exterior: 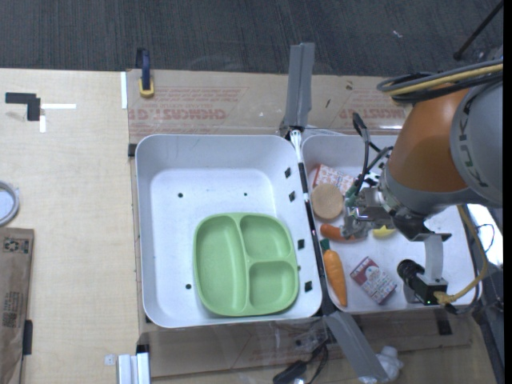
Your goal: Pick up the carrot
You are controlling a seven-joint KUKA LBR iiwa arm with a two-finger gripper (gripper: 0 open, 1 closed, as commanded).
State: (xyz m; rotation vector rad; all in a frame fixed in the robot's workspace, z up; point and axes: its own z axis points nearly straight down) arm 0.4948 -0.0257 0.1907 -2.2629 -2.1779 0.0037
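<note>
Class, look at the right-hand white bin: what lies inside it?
The right bin holds a carrot, a round tan item, a small red-and-white box and a red packet. The arm covers the bin's far side.

Gripper hangs low in the right bin, the carrot just below it by the divider; a green tray sits in the left bin.

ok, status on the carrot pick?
Hand low in the right bin, grip state unreadable. Carrot lying loose by the bin's left wall, below the hand. Small red box right beside it.
</note>
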